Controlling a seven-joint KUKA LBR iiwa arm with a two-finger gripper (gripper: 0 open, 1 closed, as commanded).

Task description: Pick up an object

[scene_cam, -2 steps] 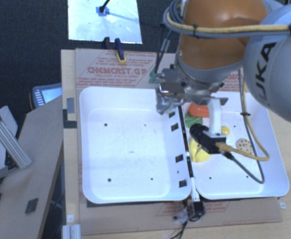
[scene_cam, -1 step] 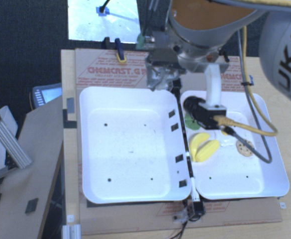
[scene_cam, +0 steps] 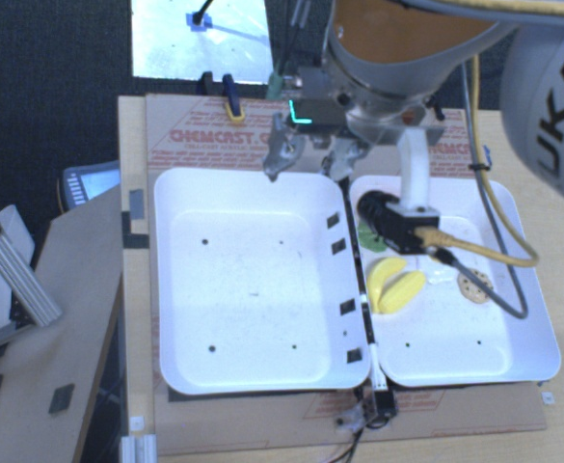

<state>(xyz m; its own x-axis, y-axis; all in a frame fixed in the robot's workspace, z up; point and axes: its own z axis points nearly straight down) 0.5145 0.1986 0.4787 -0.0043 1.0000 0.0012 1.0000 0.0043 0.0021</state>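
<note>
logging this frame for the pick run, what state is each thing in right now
grey two-finger pincer: open, nothing between its fingers, hanging over the back rim where the two bins meet
yellow banana-shaped toy: lying flat in the right bin, not gripped
small tan speckled round piece: lying flat in the right bin
green flat piece: in the right bin, partly hidden
left shallow white bin: flat on the bench
right shallow white bin: flat on the bench

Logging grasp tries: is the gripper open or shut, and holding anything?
Open: the gripper hangs over the bins' far rim with a clear gap between its fingers, nothing between them.
</note>
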